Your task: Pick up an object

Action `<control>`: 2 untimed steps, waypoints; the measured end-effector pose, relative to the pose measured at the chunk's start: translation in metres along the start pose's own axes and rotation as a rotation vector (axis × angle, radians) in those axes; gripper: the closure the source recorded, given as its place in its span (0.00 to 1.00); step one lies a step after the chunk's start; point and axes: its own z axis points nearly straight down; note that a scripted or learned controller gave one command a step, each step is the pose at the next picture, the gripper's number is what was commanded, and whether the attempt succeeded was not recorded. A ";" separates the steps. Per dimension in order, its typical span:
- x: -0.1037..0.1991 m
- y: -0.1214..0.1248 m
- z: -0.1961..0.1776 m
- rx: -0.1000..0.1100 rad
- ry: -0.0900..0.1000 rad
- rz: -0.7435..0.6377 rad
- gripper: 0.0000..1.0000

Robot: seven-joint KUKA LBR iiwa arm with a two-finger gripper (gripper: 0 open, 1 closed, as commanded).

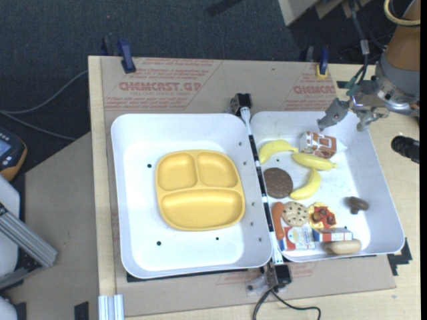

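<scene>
Two bins: yellow divided plate (199,189) in left bin (127,179); food items crowd right bin (380,179).
My pincer (348,116): spread wide, nothing between fingers, above right bin's far edge.
Nearest target: small carton (317,144), touching a banana (312,160).
Risk: descending, I may clip the banana and nudge the carton aside.

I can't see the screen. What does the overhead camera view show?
A robot gripper hovers open over the right bin, which holds toy food including bananas and a cookie. The left bin holds a yellow divided plate.
</scene>
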 end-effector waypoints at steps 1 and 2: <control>-0.017 -0.009 0.095 0.010 0.002 0.002 0.00; 0.022 -0.037 0.161 0.002 0.003 -0.001 0.00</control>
